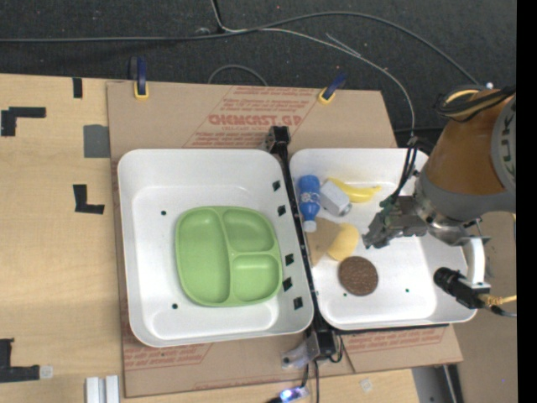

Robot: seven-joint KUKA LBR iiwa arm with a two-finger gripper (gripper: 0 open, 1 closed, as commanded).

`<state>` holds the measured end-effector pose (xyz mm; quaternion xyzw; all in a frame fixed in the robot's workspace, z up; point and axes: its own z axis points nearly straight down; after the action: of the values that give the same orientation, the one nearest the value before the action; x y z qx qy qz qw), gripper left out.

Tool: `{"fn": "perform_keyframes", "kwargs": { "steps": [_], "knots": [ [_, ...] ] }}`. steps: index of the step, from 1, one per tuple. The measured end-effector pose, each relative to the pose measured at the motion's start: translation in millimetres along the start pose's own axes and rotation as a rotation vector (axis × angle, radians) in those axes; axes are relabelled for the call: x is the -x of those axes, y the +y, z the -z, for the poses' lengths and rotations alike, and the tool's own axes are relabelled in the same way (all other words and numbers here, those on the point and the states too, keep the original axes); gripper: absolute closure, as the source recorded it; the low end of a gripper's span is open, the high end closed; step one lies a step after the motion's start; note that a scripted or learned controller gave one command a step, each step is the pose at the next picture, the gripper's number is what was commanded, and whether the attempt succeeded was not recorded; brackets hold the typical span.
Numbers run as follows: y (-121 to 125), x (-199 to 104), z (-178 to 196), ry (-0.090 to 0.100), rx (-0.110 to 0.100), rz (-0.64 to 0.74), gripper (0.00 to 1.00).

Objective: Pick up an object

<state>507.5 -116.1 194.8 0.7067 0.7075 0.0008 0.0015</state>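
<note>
Lettering, possibly "CHEMCAST GP", was printed in red on the cardboard sheet [252, 116] beneath both bins. The pincer [375, 235] was poised in the right bin [419, 309], its state indiscernible, beside a yellow block [343, 243] and a brown disc [358, 275].

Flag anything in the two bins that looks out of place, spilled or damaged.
Nothing stands out. The green divided plastic plate lies flat in the left white bin; the blue bottle, yellow banana, pale yellow wedge and brown round cookie lie loose in the right white bin.
</note>
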Motion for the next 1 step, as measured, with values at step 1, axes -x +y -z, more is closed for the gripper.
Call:
{"fn": "perform_keyframes", "kwargs": {
  "steps": [1],
  "knots": [
    [-7.1,-4.0,47.5,0.000,0.000,0.001,1.00]
  ]
}}
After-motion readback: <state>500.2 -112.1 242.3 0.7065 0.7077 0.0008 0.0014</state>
